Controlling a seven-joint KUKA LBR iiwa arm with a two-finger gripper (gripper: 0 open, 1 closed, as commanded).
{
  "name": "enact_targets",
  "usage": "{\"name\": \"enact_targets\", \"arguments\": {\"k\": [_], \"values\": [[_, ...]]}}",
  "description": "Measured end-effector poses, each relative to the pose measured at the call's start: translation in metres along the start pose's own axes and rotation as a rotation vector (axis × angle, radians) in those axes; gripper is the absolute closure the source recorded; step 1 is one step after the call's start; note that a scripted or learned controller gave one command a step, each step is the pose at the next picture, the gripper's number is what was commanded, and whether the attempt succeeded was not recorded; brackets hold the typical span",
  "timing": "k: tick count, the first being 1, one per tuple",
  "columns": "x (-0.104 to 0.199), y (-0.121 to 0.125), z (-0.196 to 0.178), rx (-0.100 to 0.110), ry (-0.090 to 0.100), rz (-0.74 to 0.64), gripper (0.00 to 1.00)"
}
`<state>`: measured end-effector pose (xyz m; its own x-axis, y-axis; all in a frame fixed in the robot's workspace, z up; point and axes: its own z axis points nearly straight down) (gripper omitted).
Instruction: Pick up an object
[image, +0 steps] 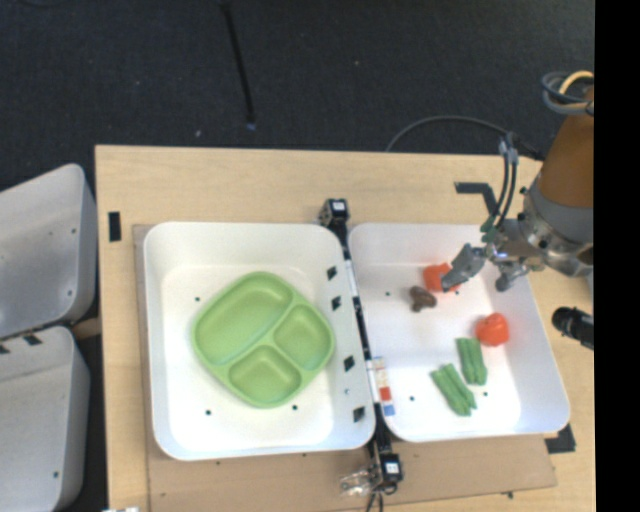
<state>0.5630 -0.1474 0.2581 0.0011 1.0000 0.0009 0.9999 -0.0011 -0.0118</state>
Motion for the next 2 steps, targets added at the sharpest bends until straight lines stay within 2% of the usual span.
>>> {"name": "enact_targets", "arguments": {"k": [1,2], "values": [[0.0,0.002,-0.007,-0.013,-0.002,-0.002,0.0],[-0.002,0.009,0.053,-0.008,-0.002,-0.001,0.0]]}}
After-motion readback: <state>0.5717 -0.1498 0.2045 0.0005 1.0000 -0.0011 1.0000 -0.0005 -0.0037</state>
